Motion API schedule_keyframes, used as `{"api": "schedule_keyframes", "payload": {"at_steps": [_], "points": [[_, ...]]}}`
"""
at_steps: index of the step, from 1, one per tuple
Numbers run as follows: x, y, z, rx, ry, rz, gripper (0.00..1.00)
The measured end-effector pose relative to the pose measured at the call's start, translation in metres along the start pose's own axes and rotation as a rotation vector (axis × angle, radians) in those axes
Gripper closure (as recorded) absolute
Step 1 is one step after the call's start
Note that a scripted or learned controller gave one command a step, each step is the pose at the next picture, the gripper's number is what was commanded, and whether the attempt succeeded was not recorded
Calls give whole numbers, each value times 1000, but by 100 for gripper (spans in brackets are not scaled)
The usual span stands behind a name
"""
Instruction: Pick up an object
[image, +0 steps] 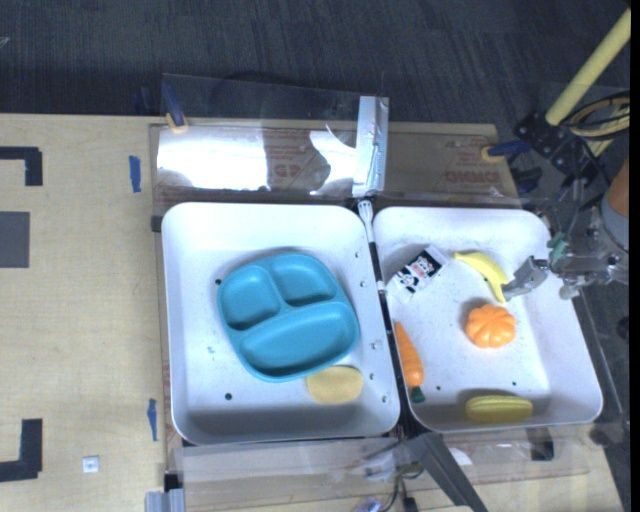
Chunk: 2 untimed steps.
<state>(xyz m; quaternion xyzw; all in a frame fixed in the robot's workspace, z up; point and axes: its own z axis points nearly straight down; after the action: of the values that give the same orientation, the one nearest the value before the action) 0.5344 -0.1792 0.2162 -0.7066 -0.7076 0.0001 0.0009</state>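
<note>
Blue plate (288, 315) hides part of the yellow disc (335, 384).

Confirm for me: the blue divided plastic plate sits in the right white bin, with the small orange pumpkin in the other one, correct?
Not quite. The camera view shows the blue divided plastic plate in the left white bin; the small orange pumpkin is in the right white bin.

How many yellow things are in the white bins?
3: a banana near the top of the right bin, a long yellow piece near its bottom, and a pale yellow piece below the blue plate in the left bin.
</note>
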Motion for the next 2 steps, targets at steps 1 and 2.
{"api": "schedule_keyframes", "payload": {"at_steps": [1, 2], "points": [[-3, 15, 123, -3, -2, -180, 0], [16, 18, 75, -7, -5, -777, 0]]}}
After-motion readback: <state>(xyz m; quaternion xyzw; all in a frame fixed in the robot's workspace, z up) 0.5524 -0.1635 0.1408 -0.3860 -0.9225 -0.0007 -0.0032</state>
